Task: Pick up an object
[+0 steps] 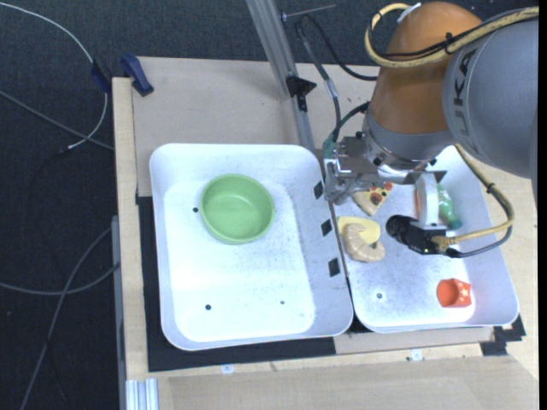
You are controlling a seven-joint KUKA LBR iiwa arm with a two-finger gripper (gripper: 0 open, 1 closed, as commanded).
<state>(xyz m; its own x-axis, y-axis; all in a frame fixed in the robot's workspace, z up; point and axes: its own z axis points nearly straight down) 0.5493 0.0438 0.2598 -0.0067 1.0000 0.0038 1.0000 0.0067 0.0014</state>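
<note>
Cream-yellow object (360, 237), the likeliest pick, is located just below the gripper (346, 180) in the right bin (410, 310). Gripper state cannot be told. Approach step is judged underway; a short descent is called for next.

The grey arm (500, 75) comes in from the right and bends downward, its orange band (419, 58) bulging just above the wrist. The gripper (355, 178) hangs low beneath it, metal parts pointing down. Yellow and black cables loop around the wrist.
</note>
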